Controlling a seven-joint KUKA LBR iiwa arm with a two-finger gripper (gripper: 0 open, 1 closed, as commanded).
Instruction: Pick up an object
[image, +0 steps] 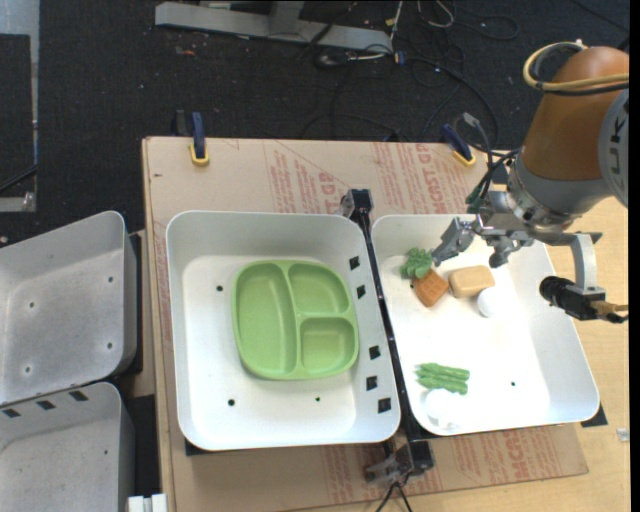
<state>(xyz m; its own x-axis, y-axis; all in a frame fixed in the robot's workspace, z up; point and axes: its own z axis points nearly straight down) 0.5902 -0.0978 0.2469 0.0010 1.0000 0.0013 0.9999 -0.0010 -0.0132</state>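
The gripper (478, 243) is hanging over the right bin (545, 380), fingers spread and holding nothing, just above a tan block (470, 281). Beside it are lying a broccoli floret (417, 264), an orange piece (431, 290) and green beans (443, 377). A green divided plate (296, 320) is sitting in the left bin (200, 300).

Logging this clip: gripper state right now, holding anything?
Gripper: open, holding nothing, poised over the right bin beside the tan block.

The arm (580, 110) is cut off by the frame's right edge at upper right. Spare white bins (60, 300) at left run past the left and bottom edges.
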